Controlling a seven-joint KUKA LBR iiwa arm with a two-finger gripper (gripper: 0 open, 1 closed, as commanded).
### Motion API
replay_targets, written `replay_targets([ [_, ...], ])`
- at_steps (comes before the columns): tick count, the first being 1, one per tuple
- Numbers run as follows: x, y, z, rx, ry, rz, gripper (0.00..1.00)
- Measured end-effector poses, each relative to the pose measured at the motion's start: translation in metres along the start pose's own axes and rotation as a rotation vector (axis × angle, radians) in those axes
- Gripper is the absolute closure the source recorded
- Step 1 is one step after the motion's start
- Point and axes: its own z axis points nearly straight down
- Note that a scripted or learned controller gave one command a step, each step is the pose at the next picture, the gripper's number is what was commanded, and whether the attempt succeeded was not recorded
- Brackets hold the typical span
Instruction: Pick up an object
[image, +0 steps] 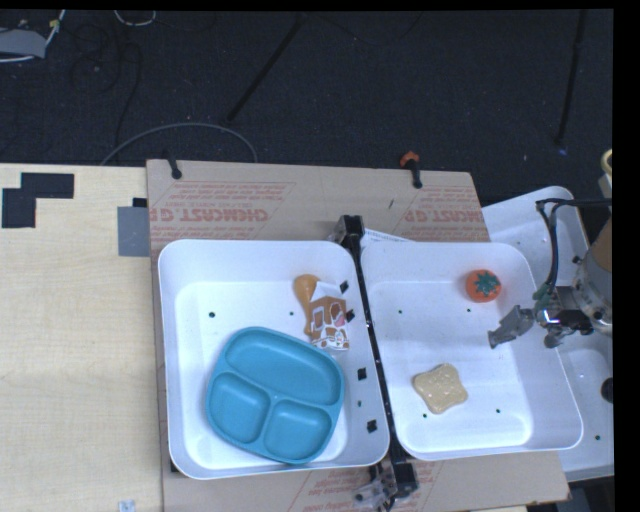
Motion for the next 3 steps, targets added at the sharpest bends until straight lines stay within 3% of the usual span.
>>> replay_targets([
  [2, 0.003, 0.0, 0.126, 0.003, 0.002, 0.001, 0.0],
  [3, 0.002, 0.001, 0.131, -0.002, 0.0, 0.003, 0.0],
])
